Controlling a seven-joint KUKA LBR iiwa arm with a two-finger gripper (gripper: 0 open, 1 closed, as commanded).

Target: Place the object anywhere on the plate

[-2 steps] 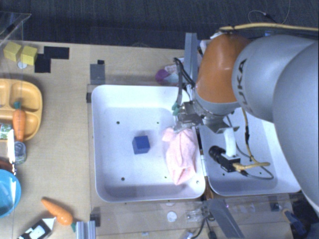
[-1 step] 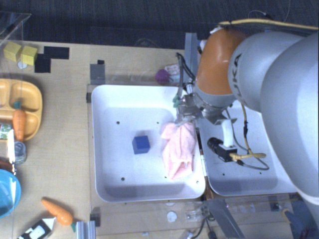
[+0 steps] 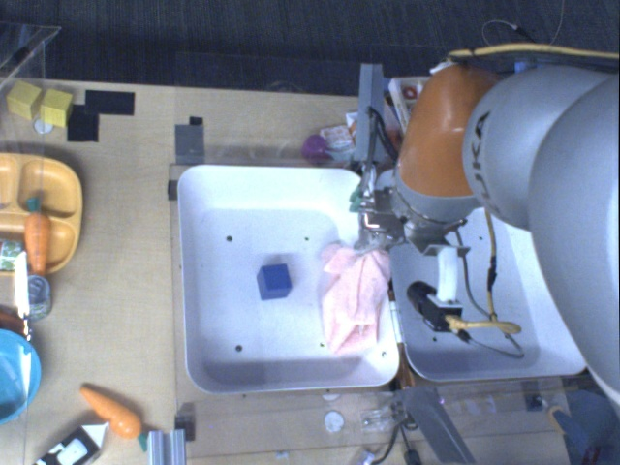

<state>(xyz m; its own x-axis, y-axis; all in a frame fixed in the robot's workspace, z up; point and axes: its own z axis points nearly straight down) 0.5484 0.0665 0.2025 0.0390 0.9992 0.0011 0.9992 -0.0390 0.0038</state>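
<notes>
left bin (image 3: 208,260): block (image 3: 274,280) near middle, cloth (image 3: 354,294) to its right against the right wall | gripper (image 3: 373,229) above the cloth's top end (grip unclear) | right bin (image 3: 504,356): beside, under the arm (image 3: 513,153) | tray (image 3: 53,197): far left

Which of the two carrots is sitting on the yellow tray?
The upper carrot, lying upright across the yellow tray; the other carrot lies on the bare bench lower down.
</notes>
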